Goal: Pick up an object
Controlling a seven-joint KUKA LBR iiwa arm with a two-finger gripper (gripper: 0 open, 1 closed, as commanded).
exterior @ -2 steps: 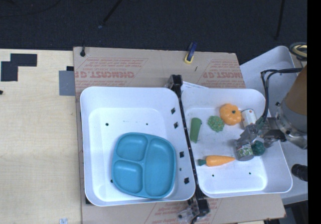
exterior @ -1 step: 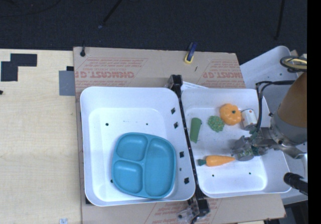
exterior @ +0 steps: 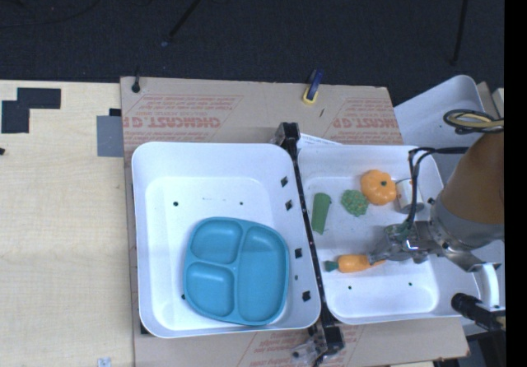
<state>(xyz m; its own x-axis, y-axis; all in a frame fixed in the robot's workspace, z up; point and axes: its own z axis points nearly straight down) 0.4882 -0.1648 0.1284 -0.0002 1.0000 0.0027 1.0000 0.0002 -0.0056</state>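
Observation:
In the right bin lie several toy foods: an orange carrot near the front, a green cucumber piece, a small green broccoli and an orange pumpkin toward the back. My gripper is low in this bin, right beside the carrot's right end, and seems to touch its green stem. The grey wrist and arm cover the bin's right side. From this angle I cannot make out whether anything is gripped.
The left bin holds a blue divided plate. A black divider separates the two bins. Cardboard lies under and behind them, with a blue and yellow clamp at its back edge.

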